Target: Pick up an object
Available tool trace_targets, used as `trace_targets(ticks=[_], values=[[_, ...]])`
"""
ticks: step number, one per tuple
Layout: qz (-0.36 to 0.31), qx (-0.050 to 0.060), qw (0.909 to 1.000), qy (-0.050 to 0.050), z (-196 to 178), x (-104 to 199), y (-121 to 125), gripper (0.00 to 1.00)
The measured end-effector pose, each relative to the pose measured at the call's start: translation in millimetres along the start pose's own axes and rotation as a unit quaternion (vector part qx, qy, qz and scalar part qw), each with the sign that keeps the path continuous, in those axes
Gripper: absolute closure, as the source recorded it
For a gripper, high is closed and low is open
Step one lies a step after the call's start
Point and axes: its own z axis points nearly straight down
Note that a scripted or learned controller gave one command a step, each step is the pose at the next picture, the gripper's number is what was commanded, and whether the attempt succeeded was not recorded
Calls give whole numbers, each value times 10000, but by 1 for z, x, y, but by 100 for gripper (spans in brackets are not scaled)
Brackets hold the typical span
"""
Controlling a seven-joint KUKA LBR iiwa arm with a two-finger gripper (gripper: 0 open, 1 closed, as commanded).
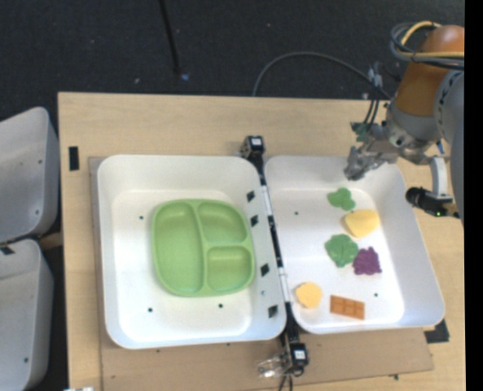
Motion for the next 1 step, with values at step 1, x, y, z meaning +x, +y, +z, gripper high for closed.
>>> trace_targets(ticks=[1], values=[[10,-8,10000,-6,-60,-10,4,100]])
